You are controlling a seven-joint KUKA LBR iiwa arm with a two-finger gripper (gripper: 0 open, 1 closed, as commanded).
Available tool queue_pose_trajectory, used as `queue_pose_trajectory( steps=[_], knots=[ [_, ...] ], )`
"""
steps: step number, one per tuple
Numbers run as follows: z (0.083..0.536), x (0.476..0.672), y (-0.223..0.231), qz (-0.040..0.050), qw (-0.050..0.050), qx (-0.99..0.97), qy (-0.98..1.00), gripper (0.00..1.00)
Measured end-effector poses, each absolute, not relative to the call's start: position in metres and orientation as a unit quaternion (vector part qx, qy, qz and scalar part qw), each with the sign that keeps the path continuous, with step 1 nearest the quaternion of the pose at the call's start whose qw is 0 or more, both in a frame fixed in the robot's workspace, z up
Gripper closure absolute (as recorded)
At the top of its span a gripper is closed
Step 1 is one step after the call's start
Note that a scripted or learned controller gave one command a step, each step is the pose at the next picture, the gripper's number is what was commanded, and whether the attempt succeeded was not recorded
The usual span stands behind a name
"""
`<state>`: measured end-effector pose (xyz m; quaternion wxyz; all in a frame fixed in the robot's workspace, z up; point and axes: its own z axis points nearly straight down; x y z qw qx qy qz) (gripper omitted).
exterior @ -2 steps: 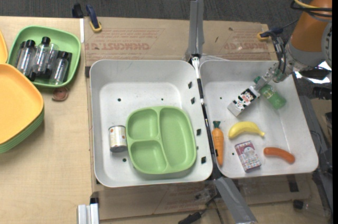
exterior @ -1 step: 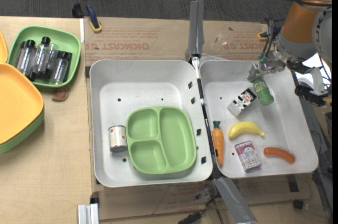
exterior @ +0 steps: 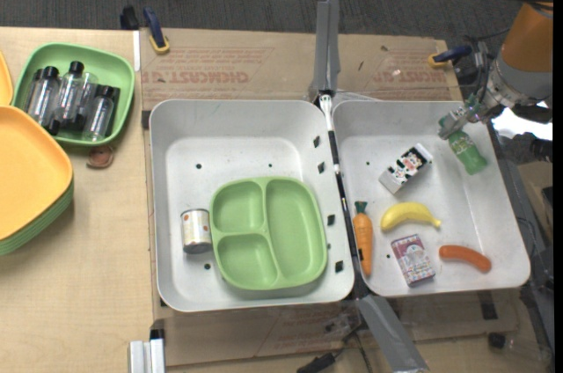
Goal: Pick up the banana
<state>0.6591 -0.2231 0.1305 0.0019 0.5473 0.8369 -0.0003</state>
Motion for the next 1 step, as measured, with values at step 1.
queue_pose_trajectory(
  steps=[1],
  knots=[
    [0.1459, 0.6467, -0.2222, -0.0007, 0.001, 0.763, 0.647, 1.00]
  ],
)
